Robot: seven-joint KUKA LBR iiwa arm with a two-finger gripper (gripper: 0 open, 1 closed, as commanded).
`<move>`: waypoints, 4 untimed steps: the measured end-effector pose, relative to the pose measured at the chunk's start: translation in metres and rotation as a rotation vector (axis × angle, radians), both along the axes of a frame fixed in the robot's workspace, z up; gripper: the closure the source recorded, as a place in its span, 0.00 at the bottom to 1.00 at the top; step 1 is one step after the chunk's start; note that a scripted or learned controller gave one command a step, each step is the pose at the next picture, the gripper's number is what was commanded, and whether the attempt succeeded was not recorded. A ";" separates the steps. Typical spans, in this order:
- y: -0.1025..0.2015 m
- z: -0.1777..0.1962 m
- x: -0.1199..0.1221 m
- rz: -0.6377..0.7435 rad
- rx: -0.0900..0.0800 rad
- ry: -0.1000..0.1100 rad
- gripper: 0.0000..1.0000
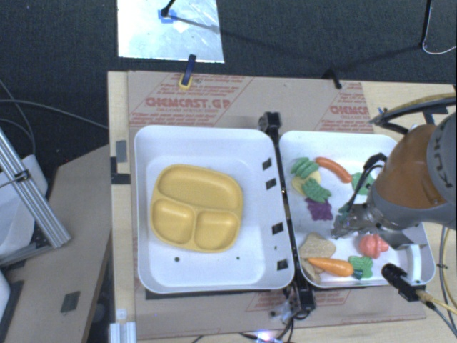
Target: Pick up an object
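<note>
- Dark carpet lay beyond the tabletop (pixel 214 95), whose cardboard-brown sheet carried two shallow white bins side by side, most likely so that things could be lifted from one and dropped in the other.
- Left bin (pixel 146 191) held a yellow divided plate (pixel 194 207), lying flat near its middle with bare white floor on all sides.
- Right bin (pixel 343 143) held the toy food, crowded together: a green piece (pixel 303 168) and an orange sausage-like piece (pixel 333 168) near the far wall, a yellow-green piece (pixel 315 189) and a purple grape bunch (pixel 319 209) below them, a tan slice (pixel 317 247) and a carrot (pixel 330 266) by the near rim, and a pink-red piece (pixel 372 245) beside a small green piece (pixel 362 265).
- Reaching in from the right, the arm's orange band (pixel 407 170) hung over that bin, and the claw (pixel 348 224) sat low between the grape bunch and the pink-red piece — I could not tell how far apart its fingers stood, nor whether anything was between them.
- Nothing looked lifted; every toy seemed to rest on the bin floor, so the pick looked not yet done.
- Room was tight: the near rim, the divider between the bins and neighbouring toys hemmed the claw in, with the clearest floor toward the bin's far right corner.
</note>
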State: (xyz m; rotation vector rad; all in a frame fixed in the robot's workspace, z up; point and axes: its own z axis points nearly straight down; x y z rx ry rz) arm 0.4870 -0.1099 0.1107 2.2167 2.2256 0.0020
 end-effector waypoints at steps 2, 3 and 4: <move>0.019 0.005 0.000 0.001 0.000 0.000 1.00; 0.019 0.015 0.001 0.002 0.000 -0.003 1.00; 0.019 0.025 0.002 0.004 0.000 -0.005 1.00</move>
